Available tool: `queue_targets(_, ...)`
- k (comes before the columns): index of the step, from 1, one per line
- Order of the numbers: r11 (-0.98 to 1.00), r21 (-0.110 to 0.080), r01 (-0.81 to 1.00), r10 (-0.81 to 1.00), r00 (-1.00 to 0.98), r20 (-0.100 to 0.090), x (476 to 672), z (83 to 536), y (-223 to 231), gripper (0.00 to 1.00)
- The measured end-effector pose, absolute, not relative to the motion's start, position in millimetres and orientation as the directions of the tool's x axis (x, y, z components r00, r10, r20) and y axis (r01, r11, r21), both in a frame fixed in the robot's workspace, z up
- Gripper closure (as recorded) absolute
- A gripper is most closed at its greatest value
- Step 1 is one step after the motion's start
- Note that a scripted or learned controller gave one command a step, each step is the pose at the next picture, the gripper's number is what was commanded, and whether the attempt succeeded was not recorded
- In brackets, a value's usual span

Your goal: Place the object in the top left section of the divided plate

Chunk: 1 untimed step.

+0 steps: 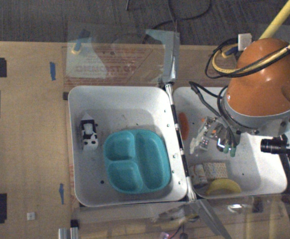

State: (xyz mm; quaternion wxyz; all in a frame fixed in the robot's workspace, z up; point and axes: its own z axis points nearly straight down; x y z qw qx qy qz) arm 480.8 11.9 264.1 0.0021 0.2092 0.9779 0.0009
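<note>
A teal divided plate (157, 179) lies in the left bin (115, 101), towards its front right. Its top left section is a small bare compartment. A black and white toy cow (89, 134) stands in the same bin, left of the plate. My gripper (208, 136) hangs over the right bin (264, 176), near its left side, below the orange wrist band. Under and around it lie an orange carrot-like piece (183, 125), a beige waffle-like piece (210, 171) and a yellow banana (223, 186). Nothing shows clearly held in the gripper.
A metal divider rail (177, 133) runs between the two bins. A clear plastic sheet (120, 59) lies on the bench behind the left bin. Cables loop above the right bin beside the arm.
</note>
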Motion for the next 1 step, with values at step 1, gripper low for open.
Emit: queue_targets(1,0.807,0.001,0.59,0.59,-0.807,0.0,479.7,201.1,30.2,1.0)
